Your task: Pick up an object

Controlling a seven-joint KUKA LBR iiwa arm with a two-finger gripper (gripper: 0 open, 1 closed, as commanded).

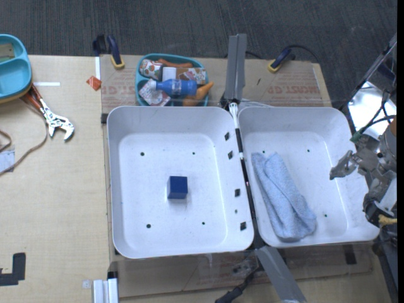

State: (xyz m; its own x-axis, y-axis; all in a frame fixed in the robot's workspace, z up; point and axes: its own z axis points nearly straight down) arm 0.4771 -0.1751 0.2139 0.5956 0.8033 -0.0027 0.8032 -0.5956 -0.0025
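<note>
The two-finger gripper (351, 163) hovers at the right white bin's (328, 122) three o'clock rim, fingers spread and holding nothing. The folded grey-blue cloth (284, 197) lies at that bin's centre; the small blue cube (178, 187) sits mid left white bin (126, 137), both ungrasped.

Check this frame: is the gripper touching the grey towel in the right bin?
Apart. In the camera view, the gripper hangs at the right bin's right edge, with bare white floor plainly between it and the grey towel.

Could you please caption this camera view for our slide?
End effector at right bin edge; folded towel inside; blue cube in left bin.
</note>
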